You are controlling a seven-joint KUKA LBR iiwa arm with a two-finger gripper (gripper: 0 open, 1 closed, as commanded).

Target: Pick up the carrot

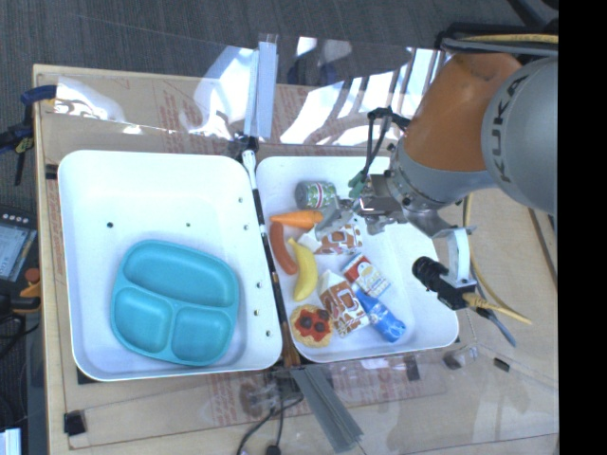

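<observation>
Two bins (152, 164), one carrot (296, 220), one banana (305, 269)

Orange carrot (296, 220), turquoise tray (176, 300)

A robotics lab: industrial arm (493, 131), taped bench (142, 112), loose cables (275, 434).

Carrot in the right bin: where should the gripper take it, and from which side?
Probably across the middle of the carrot, coming straight down. It lies flat and roughly crosswise, so fingers closing across its narrow width fit best. The sausage and banana crowd its near side, and the gripper is already at its right end.
</observation>
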